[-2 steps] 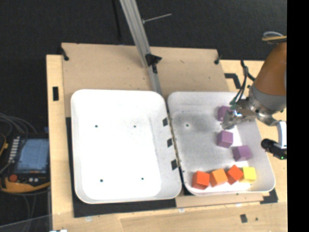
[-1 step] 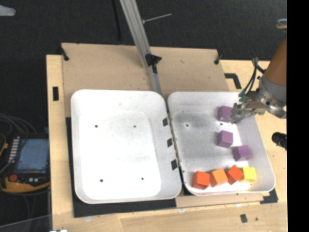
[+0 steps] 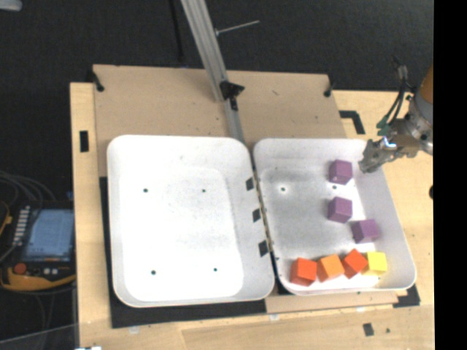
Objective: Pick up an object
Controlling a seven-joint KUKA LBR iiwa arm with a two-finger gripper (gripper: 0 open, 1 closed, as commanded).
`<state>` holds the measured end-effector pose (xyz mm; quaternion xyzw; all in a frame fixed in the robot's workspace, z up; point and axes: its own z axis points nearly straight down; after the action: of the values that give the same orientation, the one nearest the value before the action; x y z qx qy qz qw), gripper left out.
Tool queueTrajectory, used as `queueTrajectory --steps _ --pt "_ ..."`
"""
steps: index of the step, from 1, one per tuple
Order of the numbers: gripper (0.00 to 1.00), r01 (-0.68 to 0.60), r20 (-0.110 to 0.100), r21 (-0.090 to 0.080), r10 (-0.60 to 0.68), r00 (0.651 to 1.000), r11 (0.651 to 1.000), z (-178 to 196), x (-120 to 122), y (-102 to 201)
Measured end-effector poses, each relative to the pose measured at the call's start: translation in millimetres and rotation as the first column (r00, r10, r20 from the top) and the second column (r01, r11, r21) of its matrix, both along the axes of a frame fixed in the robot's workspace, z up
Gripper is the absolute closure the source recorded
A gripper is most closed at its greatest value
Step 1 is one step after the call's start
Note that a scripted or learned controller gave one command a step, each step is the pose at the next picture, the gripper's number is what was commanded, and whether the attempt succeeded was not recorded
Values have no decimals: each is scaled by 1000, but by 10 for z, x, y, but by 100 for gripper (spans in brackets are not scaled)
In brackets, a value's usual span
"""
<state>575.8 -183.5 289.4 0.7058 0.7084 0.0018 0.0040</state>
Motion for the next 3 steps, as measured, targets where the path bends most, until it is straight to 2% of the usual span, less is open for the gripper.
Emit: queueTrajectory --steps 1,2,3 --pt "100 -2 -5 2 2 1000 1000 6 131 440" --pt "100 -4 -7 4 4 1000 1000 -68 211 1060" --pt "100 -2 -6 3 2 1000 1000 -176 359 1498"
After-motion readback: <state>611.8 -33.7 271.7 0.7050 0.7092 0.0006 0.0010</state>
